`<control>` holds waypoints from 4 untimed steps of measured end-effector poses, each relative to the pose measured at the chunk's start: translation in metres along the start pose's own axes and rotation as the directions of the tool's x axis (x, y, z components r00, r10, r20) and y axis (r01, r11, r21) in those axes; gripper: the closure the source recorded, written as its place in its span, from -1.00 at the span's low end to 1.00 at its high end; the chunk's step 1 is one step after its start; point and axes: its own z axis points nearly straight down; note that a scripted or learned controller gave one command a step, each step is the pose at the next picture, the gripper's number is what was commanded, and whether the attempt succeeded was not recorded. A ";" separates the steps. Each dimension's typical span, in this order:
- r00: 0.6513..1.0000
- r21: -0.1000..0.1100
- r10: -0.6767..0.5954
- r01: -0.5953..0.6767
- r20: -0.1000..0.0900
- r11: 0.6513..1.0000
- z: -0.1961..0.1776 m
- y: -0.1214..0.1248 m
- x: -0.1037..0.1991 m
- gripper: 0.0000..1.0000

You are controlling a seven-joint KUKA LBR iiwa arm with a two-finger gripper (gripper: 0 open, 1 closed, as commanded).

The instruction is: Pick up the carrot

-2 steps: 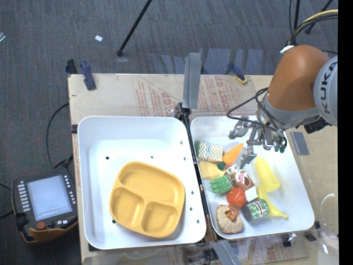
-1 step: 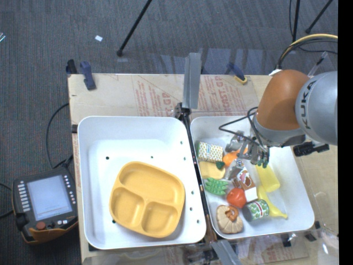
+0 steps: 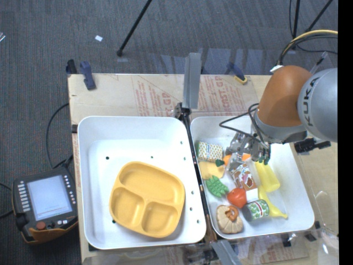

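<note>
Camera view, gripper: gripper point(image 3: 249, 149) hangs low over the upper middle of the right bin point(image 3: 295, 173), under the orange wrist band of the arm point(image 3: 287, 101); its dark metal parts blur into the toys beneath, so whether it is spread or closed cannot be told, and nothing can be seen held.
Carrot: a small orange piece with a speck of green, the likely carrot point(image 3: 228, 160), lies just left of and below the gripper, near the bin's upper middle; most of it is hidden, so this identification is a judgement.
Carrot axis: too little shows to say which way it points or how its long axis runs.
Handling (judged): probably a light, stiff plastic toy, smooth and liable to slip; best taken across the thick middle, square to its length, once the axis is clear.
Neighbours: a striped packet point(image 3: 210, 150) to its left, a yellow piece point(image 3: 210, 170) and green leafy toy point(image 3: 217, 187) below, a tomato point(image 3: 237, 197), a can point(image 3: 256, 210) and a banana point(image 3: 270, 195) further down; all crowded together.
Risk (judged): tight clutter could let the gripper catch a neighbour instead.
Left bin: left bin point(image 3: 91, 203) holds a yellow divided plate point(image 3: 147, 199).
Tabletop: tabletop point(image 3: 138, 93) carries both bins.
</note>
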 end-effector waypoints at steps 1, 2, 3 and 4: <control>1.000 0.000 -0.001 0.001 -0.001 1.000 0.001 0.001 0.000 -1.00; 1.000 -0.001 -0.006 0.006 0.002 1.000 -0.010 0.002 -0.001 1.00; 1.000 0.000 0.009 -0.009 -0.004 1.000 -0.006 -0.083 0.061 1.00; 0.989 0.001 0.150 -0.150 -0.006 0.989 0.011 -0.046 0.080 1.00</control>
